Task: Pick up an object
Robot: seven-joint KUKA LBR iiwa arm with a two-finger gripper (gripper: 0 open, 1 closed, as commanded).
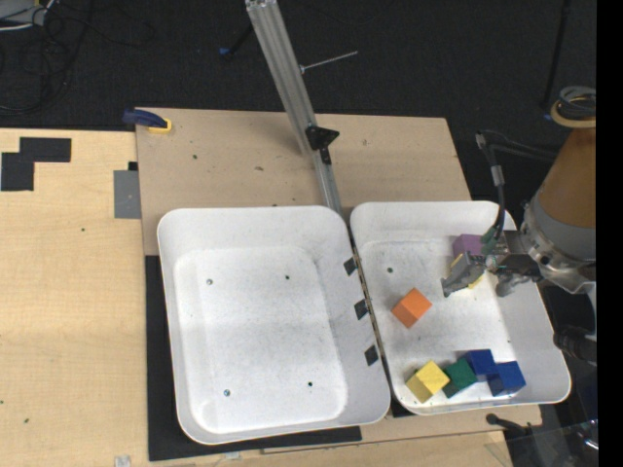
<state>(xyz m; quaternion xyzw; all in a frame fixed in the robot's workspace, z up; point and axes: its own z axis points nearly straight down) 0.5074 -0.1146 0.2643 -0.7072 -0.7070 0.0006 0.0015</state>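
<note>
Inside right bin (pixel 428 217), gripper (pixel 479 272) is seen just beside purple block (pixel 468 245); finger state cannot be told.

Both bins white: left bin (pixel 255 319), right bin (pixel 428 232), each with small dark dots on the floor. Black clips (pixel 358 307) on the seam between them. In the right bin: orange block (pixel 412 307), yellow block (pixel 425 380), green block (pixel 458 375), two blue blocks (pixel 494 371), purple block (pixel 469 245). Arm (pixel 572 197) tan-orange above, grey below; gripper (pixel 479 272) dark grey. Bench (pixel 68 290) light wood, with black patches (pixel 34 160) and a grey patch (pixel 126 192) at left. Board (pixel 243 159) behind the bins darker tan. Black mat (pixel 161 397) under the left bin. Rail (pixel 287 71) silver with a black bracket. Clamp (pixel 148 120) blue and yellow. Background floor black.
</note>
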